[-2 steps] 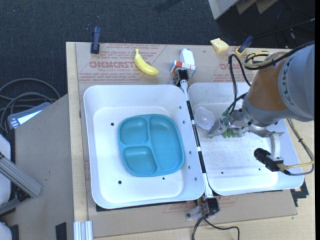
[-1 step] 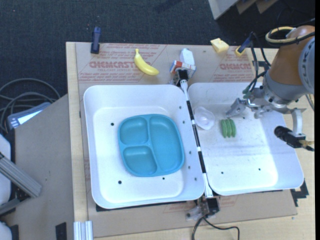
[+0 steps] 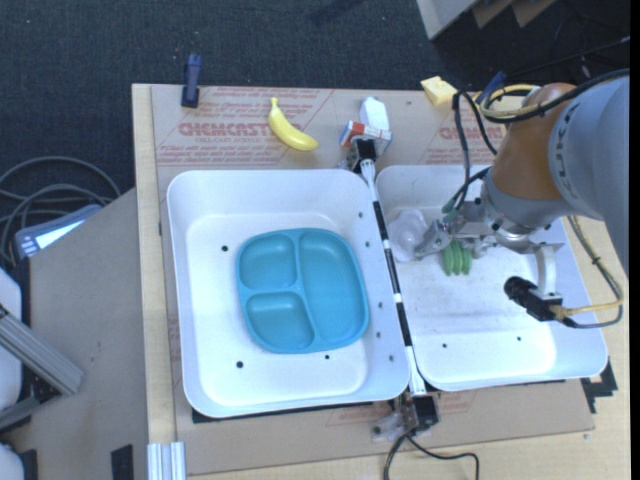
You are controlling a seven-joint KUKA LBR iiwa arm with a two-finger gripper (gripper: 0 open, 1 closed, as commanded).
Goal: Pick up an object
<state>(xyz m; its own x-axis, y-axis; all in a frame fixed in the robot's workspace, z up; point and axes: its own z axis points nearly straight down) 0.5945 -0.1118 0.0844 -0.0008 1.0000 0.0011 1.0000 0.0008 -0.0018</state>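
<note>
We are over the right bin (image 3: 560, 358), and the step in hand, as we judge it, is closing in on something to lift. To do it well we should settle on one target, centre the pincer (image 3: 440, 240) over it, and go straight down, so that the thing is not nudged against the bin's left wall

Whether the pincer is open or closed we cannot tell; the metal parts at its tip are too small and tangled to read, and we see nothing clearly held in it

The likeliest target is the green object (image 3: 457, 259), which lies on the bin floor just right of the pincer's tip and slightly nearer to us, touching it or nearly so. A clear, pale object (image 3: 408, 234) sits just left of the tip, close to the divider between the bins. The blue divided plate (image 3: 301, 289) lies well apart in the left bin (image 3: 200, 268)
</note>
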